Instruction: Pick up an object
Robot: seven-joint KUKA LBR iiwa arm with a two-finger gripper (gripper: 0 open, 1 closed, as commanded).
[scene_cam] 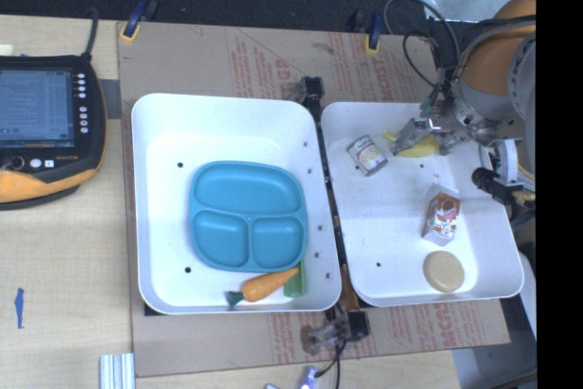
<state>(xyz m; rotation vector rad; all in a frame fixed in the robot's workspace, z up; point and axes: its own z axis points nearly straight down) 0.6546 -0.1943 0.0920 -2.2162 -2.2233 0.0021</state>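
Overhead, the gripper (412, 138) is hanging low over the far right corner of the right bin (401, 291), its fingers spread apart over a yellow object (421, 149) that is lying against the bin's far wall. Nothing is sitting between the fingers. Just left of the yellow object a small can (368, 154) is lying. Nearer the camera, a red-and-white carton (442, 218) and a tan round disc (444, 271) are crowding the bin's right side, leaving its centre floor bare. The left bin (159, 196) is holding a blue divided plate (248, 214) and a carrot (266, 285).
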